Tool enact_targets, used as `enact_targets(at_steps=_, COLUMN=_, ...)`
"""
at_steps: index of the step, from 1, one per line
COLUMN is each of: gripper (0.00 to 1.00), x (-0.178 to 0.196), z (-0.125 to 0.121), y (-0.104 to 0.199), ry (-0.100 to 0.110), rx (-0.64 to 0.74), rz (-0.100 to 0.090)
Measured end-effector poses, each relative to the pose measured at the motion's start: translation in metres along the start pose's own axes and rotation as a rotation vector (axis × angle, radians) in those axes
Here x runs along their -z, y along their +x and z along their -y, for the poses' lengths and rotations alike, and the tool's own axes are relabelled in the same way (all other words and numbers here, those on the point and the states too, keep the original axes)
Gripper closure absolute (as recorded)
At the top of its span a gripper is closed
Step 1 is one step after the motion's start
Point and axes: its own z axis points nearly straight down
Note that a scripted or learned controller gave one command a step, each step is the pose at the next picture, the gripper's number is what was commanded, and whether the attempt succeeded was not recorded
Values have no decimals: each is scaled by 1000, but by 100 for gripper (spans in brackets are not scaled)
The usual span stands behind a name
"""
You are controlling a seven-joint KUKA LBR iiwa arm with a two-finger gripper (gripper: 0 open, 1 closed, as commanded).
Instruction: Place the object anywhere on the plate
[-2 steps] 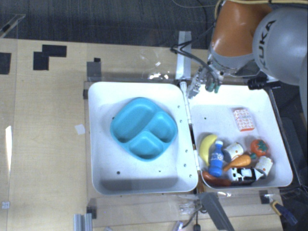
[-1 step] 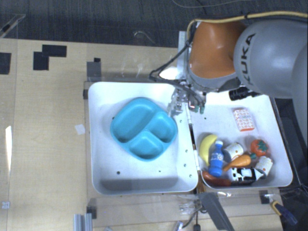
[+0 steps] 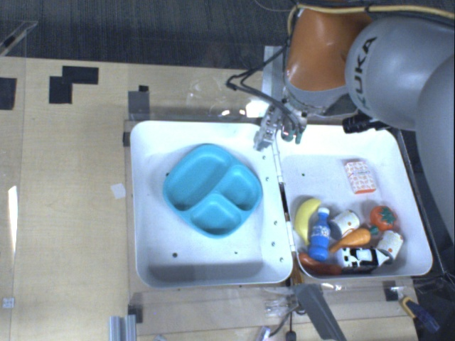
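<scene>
Plate [image 3: 213, 189]: blue, three compartments, rounded, in left bin [image 3: 146, 261].

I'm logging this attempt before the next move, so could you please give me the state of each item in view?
Blue plate: in the left bin, nothing on it.
Gripper: over the divider between the bins, near the far edge.
Banana: lying in the right bin, in the toy pile.
Blue bottle: lying against the banana.
Carrot: lying in the pile.
Pink card: flat, apart from the pile.
</scene>
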Motion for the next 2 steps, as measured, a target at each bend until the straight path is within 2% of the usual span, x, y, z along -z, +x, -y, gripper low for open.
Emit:
enact_targets(at_steps=1, gripper=100, x=-1, z=10, y=26, ry=0, rx=340, rz=-4)
enact_targets(at_steps=2, gripper=100, x=0, z=-14, y=-7, ry=-2, rx=699, rz=2)
